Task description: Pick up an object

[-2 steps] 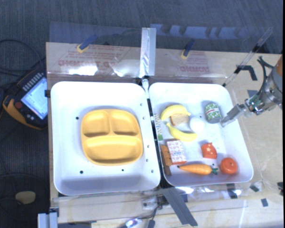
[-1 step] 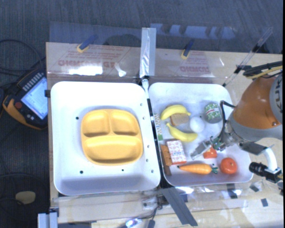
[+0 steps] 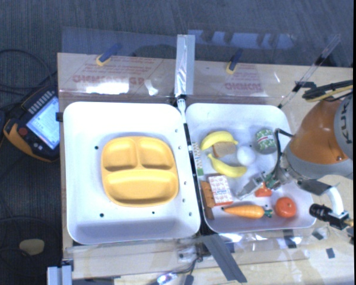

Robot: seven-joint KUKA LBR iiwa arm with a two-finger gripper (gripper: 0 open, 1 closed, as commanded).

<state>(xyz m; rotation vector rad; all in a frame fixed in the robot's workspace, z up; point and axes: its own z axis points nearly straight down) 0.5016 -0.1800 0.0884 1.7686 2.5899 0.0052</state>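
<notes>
two white bins are seen on a pale wooden bench. a yellow divided tray is seen in one. in the other, two yellow bananas, a white ball, a green speckled ball, an orange carrot, a red tomato and a red-and-white printed packet are seen. at 3 o'clock, a grey arm with an orange band is seen. the floor is dark blue-grey.

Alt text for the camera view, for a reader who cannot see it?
A robot arm's gripper reaches into the right bin among two bananas, a carrot, a tomato and a white ball. The left bin holds a yellow divided tray.
</notes>
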